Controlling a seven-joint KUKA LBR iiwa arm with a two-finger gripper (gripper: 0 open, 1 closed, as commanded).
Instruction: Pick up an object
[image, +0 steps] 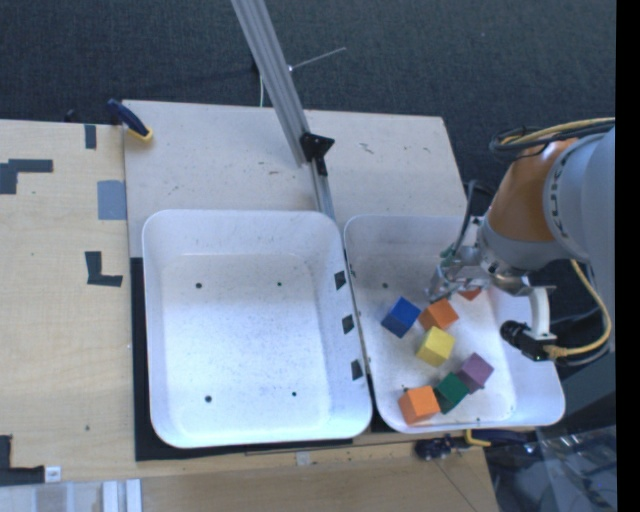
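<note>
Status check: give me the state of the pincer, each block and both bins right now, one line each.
Pincer: low in right bin, above orange block.
Blue block: loose.
Orange block: loose, by the pincer.
Yellow block: loose.
Purple block: loose.
Green block: loose.
Front orange block: loose.
Right bin: holds all blocks.

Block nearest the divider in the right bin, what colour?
Blue block, clear in the camera view.
</note>
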